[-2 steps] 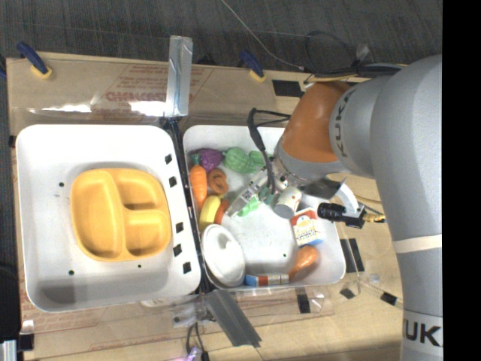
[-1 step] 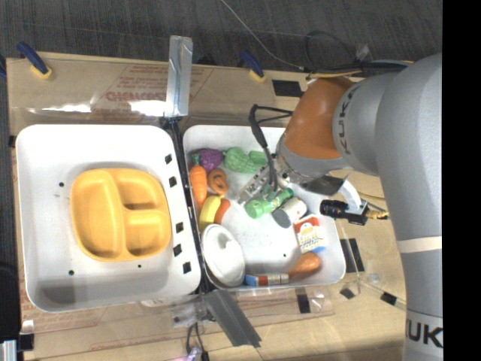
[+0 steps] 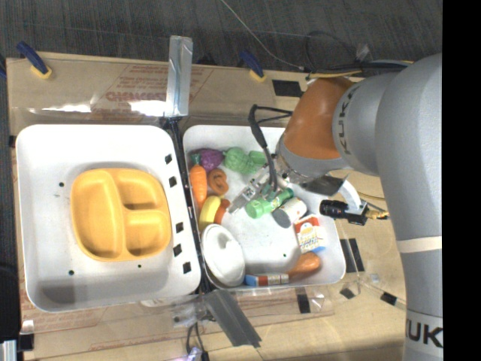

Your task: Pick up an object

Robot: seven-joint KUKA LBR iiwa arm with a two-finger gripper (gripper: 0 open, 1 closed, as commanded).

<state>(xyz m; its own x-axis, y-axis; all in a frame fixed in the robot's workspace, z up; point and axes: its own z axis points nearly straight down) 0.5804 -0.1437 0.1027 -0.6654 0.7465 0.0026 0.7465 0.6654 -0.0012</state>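
My gripper hangs low over the middle of the right bin, reaching in from the right under the orange band of the arm. A green bottle lies directly against its tip, slightly below and to the right. Whether the bottle is gripped cannot be made out. Around it lie purple grapes, a green toy, an orange carrot and a brown ring-shaped piece.
The right bin also holds a yellow-and-red item, a white cup, a small carton, an orange-brown sausage and a marker. A yellow divided tray sits in the left bin.
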